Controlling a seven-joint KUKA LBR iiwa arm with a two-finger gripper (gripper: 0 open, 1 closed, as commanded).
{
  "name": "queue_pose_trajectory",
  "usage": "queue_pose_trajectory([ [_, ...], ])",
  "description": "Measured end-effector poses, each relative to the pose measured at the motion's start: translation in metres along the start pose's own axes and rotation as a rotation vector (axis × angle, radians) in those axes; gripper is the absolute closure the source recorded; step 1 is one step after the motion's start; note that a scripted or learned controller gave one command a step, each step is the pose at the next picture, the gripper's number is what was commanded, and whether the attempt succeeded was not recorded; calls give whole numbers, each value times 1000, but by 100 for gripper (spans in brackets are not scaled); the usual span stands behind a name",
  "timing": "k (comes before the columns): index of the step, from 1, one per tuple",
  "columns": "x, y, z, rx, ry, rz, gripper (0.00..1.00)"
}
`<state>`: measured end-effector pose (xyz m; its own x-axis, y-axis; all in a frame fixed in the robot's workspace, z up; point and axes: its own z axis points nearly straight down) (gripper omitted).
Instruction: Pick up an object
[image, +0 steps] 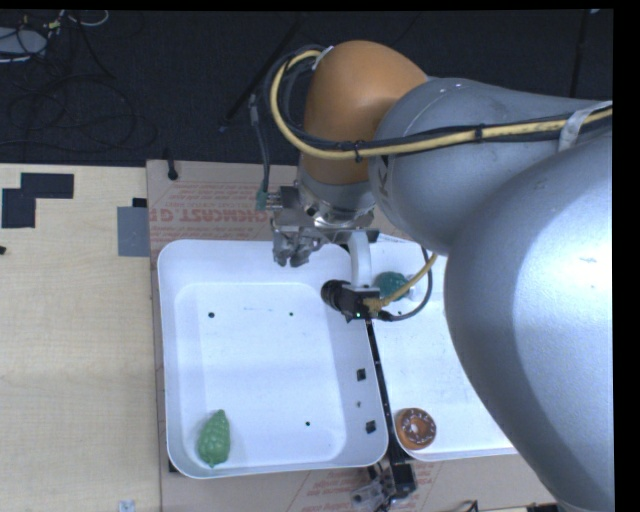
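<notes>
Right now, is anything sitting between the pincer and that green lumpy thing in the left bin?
Nothing visible does. The pincer hangs over the left bin's far edge; bare white floor lies between it and the green object at the near-left corner.

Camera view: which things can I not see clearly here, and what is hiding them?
- Right bin: mostly covered by the grey arm.
- Teal object: half hidden behind the yellow cable; its shape is unclear.
- Gripper: small and dark under the wrist; finger state not readable.
- Brown round object: too small to identify.
- Green object in the left bin: visible, but detail too fine to name.
</notes>
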<state>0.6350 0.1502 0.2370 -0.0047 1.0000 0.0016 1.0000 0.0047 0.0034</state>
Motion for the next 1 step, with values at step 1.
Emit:
queue_pose_trajectory([
  [1, 51, 9, 19, 6, -1, 0, 100],
])
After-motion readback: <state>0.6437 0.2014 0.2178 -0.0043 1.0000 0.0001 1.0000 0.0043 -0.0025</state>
